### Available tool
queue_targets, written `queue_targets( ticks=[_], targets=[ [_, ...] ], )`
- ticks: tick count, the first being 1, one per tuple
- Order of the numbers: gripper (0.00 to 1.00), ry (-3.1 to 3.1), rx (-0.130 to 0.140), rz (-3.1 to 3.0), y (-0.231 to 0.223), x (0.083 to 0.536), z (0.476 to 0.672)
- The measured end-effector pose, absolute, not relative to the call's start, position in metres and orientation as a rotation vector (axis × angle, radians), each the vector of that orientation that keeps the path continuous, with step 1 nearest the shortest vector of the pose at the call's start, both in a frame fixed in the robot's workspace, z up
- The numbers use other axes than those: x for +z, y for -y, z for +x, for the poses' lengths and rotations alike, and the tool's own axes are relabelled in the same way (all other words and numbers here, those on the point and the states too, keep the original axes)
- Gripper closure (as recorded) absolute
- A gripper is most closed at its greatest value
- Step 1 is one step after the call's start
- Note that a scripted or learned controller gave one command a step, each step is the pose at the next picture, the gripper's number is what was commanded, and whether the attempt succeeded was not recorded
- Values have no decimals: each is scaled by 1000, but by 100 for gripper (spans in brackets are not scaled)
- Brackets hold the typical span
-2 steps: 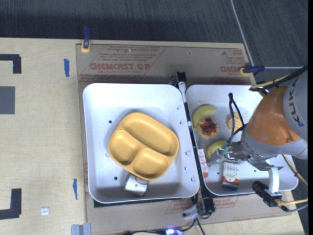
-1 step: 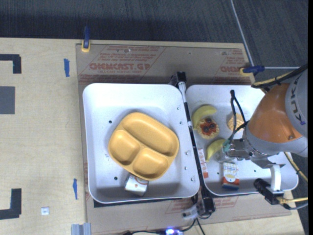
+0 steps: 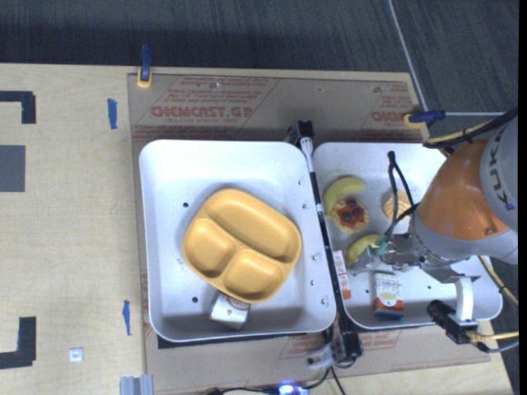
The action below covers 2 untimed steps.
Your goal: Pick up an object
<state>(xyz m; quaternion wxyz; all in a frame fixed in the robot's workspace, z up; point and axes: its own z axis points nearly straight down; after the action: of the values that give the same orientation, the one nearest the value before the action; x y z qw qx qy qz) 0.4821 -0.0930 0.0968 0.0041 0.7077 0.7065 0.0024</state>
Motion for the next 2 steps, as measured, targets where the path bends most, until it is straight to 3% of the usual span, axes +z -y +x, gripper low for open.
queue_targets(
  ticks=[2],
  targets=[
    [0, -2217, 1, 2221, 94, 86, 480]
  ],
)
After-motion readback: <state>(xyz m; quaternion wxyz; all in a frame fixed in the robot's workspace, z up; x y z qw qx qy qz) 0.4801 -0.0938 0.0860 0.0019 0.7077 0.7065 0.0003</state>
